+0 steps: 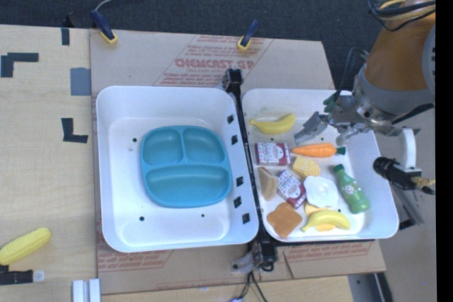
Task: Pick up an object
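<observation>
over the right bin (386, 223), the gripper (327, 125) is hovering with fingers spread wide, gripping nothing, just above the carrot (313, 150) beside the banana (273, 124).

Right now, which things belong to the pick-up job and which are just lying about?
Job:
gripper, over the right bin
carrot
two bananas
green bottle
toast
red packets

Lying about:
blue plate in the left bin
corn on the bench
clamps
</observation>
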You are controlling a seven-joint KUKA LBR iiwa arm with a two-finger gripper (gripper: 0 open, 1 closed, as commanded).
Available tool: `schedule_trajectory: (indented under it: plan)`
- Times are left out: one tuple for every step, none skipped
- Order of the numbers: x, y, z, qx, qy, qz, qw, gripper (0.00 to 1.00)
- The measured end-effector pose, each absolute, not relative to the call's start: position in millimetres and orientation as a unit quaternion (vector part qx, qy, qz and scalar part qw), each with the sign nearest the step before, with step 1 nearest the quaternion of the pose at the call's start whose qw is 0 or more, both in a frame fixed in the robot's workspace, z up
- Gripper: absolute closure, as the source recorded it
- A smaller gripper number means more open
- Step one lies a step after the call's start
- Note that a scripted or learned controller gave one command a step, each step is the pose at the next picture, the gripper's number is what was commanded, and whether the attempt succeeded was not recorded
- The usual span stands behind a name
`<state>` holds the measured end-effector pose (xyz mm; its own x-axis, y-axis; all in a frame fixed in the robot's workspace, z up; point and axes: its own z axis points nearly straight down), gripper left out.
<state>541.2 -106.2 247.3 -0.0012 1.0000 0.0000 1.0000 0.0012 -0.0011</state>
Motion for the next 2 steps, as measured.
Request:
schedule_trajectory:
  plan:
    - [596.7, -67.2, 183.2, -0.706, -0.708, 0.0010, 0.001, 0.00]
    - [588.3, -105.6, 110.9, -0.707, -0.707, 0.0015, 0.001, 0.00]
